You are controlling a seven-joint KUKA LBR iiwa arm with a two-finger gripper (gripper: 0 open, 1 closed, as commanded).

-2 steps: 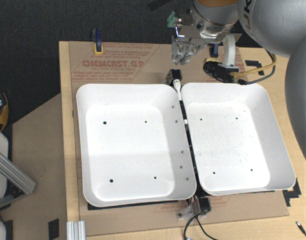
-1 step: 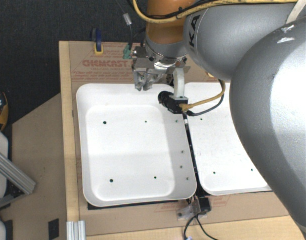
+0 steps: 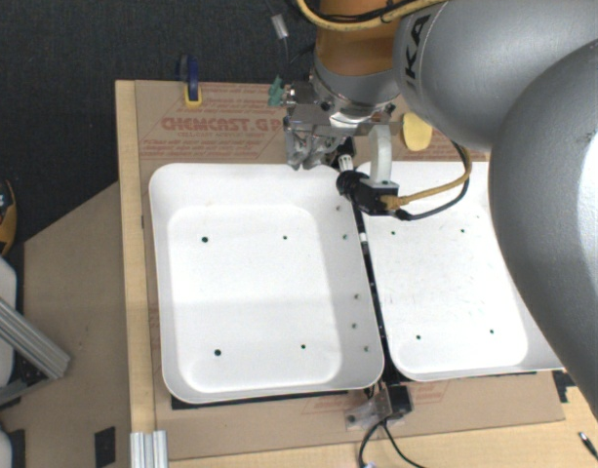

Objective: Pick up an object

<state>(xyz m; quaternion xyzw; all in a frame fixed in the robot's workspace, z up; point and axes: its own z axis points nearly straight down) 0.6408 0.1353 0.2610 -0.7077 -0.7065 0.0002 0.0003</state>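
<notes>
My gripper (image 3: 308,152) hangs from the grey wrist below the orange band, over the far rim of the left white bin (image 3: 158,261), near that bin's back right corner. I see nothing in it from this angle. A small pale yellow thing (image 3: 417,132) peeks out from behind the arm, just beyond the far edge of the right bin (image 3: 455,281); most of it is hidden. A black cable fitting (image 3: 369,193) on the wrist hangs over the seam between the two bins.
The big grey arm link covers the right bin's right side and the view's upper right. A blue clamp (image 3: 190,76) and a green clamp (image 3: 276,93) sit on the brown board's far edge. An aluminium rail (image 3: 25,339) lies at the left.
</notes>
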